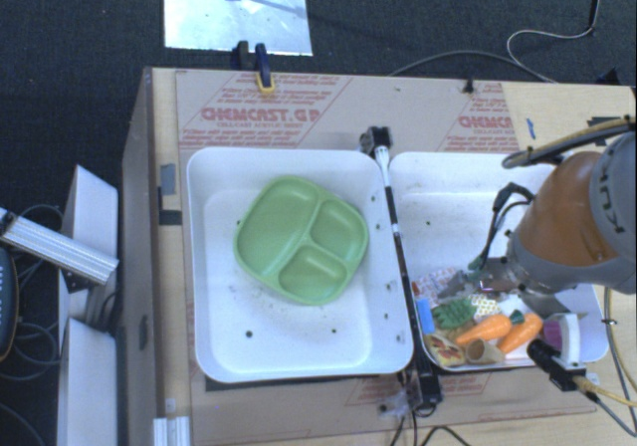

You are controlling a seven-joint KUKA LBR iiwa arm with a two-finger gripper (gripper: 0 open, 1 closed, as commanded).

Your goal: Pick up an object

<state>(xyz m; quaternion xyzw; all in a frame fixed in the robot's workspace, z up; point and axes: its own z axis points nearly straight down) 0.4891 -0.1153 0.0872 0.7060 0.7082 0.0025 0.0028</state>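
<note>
A heap of small objects lies in the front part of the right bin (443, 200): two orange carrots (485, 328), a leafy green piece (455, 313), a blue piece (424, 315) and a white and pink cup (568, 335). My gripper (468, 283) hangs low over the back edge of this heap, just above the green piece. The grey arm with its orange band (562, 215) covers the bin's right side. A green divided plate (302, 238) rests tilted in the middle of the left bin (199, 265).
A black divider rail (392, 220) runs between the two bins. The back half of the right bin is bare white floor. Cables (542, 36) lie on the dark floor behind the bench, and a clamp (261, 64) sits at its back edge.
</note>
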